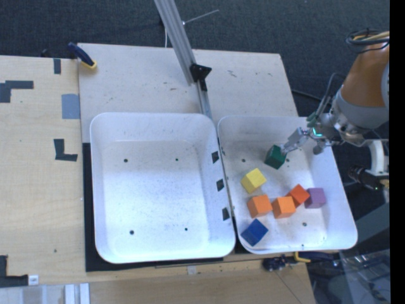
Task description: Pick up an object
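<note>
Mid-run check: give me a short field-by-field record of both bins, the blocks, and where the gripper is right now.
left bin: no blocks seen in it
right bin: holds all seven blocks
green block: upper middle, right at the gripper tip
yellow block: below the green one
orange blocks: three, in a row
purple block: right end of that row
blue block: near front rim
gripper: over right bin, beside green block; grasp unclear
</note>
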Tool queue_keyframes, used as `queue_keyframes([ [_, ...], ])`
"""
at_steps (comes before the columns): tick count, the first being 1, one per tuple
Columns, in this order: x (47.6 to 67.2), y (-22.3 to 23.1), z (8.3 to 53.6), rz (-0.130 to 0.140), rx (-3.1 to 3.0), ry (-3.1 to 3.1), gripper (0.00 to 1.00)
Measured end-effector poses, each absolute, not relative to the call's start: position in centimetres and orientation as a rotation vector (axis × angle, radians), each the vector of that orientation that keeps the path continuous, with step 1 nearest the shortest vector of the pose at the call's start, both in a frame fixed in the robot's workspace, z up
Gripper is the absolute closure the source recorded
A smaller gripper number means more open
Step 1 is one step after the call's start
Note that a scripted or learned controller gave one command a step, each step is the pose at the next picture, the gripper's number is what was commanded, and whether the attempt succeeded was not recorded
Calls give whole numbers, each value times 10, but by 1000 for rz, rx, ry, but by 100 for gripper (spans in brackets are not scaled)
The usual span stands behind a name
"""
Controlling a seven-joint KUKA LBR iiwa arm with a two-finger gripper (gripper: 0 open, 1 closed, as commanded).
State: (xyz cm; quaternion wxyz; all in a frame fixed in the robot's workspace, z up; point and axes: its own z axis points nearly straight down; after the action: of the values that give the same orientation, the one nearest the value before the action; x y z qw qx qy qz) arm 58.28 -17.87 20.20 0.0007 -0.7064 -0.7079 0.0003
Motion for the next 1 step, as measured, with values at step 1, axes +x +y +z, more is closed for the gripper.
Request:
queue_keyframes([
  [1, 584, -180, 158, 7, -2217, -2220, 0],
])
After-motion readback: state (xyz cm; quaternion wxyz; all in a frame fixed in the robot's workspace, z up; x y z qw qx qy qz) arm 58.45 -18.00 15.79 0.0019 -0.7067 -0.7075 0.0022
